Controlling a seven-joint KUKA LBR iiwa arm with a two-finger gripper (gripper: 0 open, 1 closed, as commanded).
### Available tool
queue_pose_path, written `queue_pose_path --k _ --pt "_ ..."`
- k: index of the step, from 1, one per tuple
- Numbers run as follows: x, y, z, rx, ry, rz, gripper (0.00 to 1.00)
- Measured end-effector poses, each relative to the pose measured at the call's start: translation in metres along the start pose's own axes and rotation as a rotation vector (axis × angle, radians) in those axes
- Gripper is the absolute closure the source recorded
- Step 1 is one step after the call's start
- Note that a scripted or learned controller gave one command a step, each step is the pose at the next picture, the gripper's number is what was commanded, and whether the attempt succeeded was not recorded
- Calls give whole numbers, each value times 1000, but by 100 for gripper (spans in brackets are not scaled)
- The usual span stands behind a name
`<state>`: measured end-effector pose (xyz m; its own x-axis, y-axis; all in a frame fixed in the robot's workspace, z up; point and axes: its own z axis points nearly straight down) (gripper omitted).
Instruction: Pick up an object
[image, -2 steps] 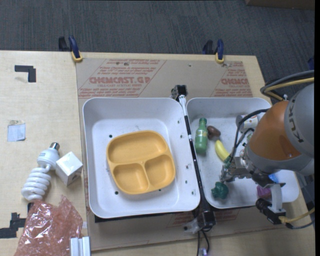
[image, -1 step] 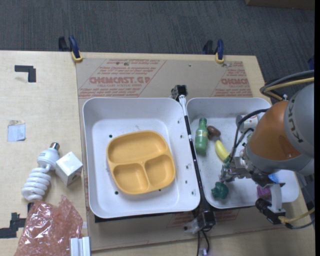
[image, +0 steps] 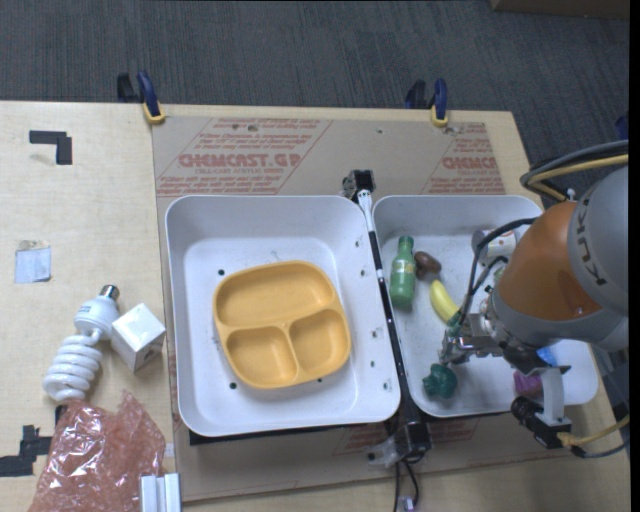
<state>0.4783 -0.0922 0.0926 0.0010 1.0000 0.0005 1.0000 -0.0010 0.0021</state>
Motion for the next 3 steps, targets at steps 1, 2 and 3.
queue_pose_path --k 1,2,3 --pt "-2 0 0 1 0 -1 0" --pt "-3 0 0 1 0 -1 0" --pt "-1 0 0 1 0 -2 0"
